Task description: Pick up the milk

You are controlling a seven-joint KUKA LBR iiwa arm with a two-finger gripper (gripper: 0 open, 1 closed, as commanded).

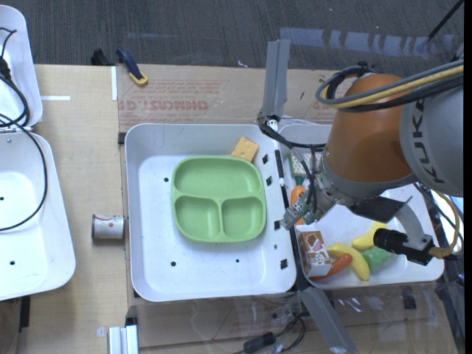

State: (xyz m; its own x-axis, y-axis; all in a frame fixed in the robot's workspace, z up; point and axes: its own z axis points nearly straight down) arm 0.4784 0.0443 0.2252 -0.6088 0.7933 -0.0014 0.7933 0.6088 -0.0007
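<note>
The milk point(314, 252) is a small white carton with a red-brown label, lying at the front left corner of the right bin point(423, 270). My gripper point(301, 212) hangs under the big orange-banded wrist, near the bin's left wall. It is just behind the carton and a little above it. The wrist hides most of the gripper. Nothing shows between its tips.
A banana point(355, 258), a green item point(377, 259) and an orange piece point(296, 195) lie near the carton. The left bin point(147, 220) holds a green divided plate point(220, 198) and a yellow block point(245, 150). A small can point(108, 227) lies on the bench.
</note>
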